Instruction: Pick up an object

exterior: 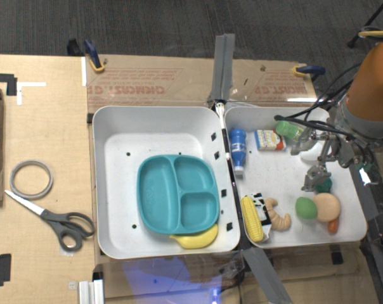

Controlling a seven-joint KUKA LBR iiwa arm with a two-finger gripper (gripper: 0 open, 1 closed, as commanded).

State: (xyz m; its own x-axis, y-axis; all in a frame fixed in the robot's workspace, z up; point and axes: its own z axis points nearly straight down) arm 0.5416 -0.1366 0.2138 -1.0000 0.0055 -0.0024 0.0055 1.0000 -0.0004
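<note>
Yellow corn lay at the lower edge of the right bin, with a green ball and peach ball crowded at lower right. Reaching in from the right, the arm hung its claw just above them; whether it was apart or together, I could not tell. Such crowding could make it nudge one away or pinch two.

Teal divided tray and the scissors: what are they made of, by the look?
Teal divided tray: likely moulded plastic, matte to satin; uniform colour, soft rounded compartment edges. Scissors: metal blades, pale and reflective, with grey handles that look plastic; dull, even surface.
</note>
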